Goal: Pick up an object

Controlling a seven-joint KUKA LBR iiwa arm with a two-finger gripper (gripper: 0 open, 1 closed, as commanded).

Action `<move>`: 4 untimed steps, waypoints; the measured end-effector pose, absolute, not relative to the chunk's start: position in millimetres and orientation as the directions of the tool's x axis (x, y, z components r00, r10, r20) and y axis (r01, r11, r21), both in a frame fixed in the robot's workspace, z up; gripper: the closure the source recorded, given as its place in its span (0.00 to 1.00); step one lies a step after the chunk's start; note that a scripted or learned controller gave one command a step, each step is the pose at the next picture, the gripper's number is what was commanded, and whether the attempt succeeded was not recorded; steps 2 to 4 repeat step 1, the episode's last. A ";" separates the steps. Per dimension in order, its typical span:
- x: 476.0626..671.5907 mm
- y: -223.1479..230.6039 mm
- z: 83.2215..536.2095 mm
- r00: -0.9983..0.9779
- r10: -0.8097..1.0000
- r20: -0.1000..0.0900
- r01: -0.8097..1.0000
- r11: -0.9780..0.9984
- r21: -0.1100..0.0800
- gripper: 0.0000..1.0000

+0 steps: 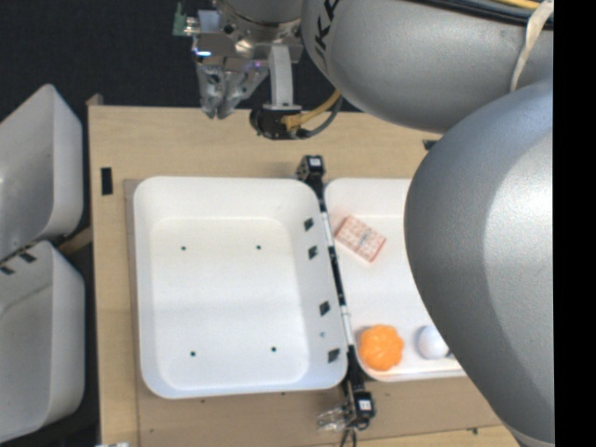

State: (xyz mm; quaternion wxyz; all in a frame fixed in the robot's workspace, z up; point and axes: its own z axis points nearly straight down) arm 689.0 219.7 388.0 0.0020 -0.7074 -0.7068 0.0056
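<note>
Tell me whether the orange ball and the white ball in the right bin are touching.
Apart. The camera view shows a strip of white bin floor between the orange ball and the white ball, which lie side by side near the right bin's front edge.

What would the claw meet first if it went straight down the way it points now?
Most likely the bare bench just beyond the far rim of the left bin. The claw hangs above that strip, pointing down, with nothing under it. Its height is hard to judge from this slanted view.
</note>
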 end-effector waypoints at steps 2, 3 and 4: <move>657.4 220.8 425.0 -0.003 1.000 0.000 1.000 0.003 -0.001 1.00; 657.4 220.8 425.0 -0.003 1.000 0.000 1.000 0.003 -0.001 1.00; 657.4 220.8 425.0 -0.003 1.000 0.000 1.000 0.003 -0.001 1.00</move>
